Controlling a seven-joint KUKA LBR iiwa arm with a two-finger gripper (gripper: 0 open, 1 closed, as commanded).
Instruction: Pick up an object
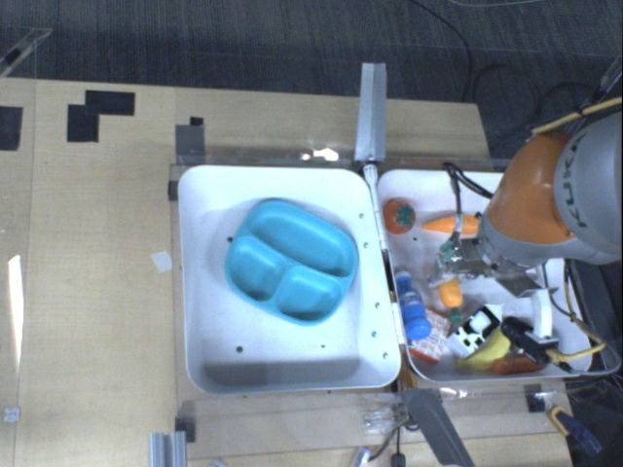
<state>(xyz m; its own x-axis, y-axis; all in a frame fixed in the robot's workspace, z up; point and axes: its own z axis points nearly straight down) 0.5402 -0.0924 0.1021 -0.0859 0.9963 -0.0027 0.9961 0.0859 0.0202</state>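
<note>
My gripper [456, 259] hangs low in the right bin [428, 363], reaching in from the right under the arm's orange band. Just below it lies a small orange piece [450, 294]. An orange carrot [452, 225] lies right behind the gripper, and a round orange toy with a green top [399, 214] sits in the bin's far left corner. A blue bottle [412, 309] lies along the left wall. Toward the front are a black-and-white toy [476, 330], a yellow banana [490, 349] and a red item [519, 364].
The left bin [209, 358] holds a blue divided plate [290, 259] at its middle. A raised wall separates the two bins. A grey metal post [371, 110] stands behind them. Cables run along the right bin's right side.
</note>
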